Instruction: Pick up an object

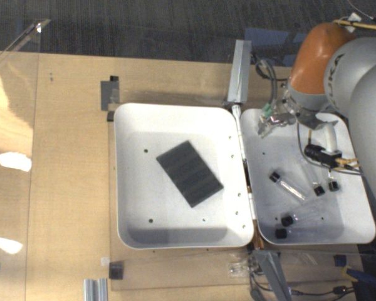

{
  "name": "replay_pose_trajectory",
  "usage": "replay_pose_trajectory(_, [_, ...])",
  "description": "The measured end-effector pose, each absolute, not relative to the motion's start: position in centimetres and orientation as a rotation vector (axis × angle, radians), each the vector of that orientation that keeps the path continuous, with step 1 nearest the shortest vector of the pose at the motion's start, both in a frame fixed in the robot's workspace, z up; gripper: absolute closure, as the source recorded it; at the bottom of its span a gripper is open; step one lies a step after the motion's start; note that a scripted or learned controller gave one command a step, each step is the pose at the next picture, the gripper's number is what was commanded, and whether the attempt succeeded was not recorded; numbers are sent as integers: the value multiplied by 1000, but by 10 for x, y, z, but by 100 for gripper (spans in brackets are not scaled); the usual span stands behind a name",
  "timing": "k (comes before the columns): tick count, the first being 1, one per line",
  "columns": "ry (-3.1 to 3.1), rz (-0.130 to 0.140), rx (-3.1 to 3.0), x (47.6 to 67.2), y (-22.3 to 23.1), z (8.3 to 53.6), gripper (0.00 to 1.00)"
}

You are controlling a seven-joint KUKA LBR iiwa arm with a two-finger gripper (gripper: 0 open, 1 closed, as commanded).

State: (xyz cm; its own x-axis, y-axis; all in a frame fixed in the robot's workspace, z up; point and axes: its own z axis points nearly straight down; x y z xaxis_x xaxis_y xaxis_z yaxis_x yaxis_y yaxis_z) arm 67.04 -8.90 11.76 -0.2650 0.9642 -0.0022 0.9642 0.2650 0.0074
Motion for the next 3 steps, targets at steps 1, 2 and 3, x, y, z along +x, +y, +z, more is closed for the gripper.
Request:
replay_pose_trajectory(1, [2183, 10, 2250, 672, -93, 89, 100])
replay_pose_trajectory(2, [2570, 7, 1795, 650, -107, 117, 100])
replay_pose_trajectory(3, [2464, 11, 1932, 661, -89, 90, 100])
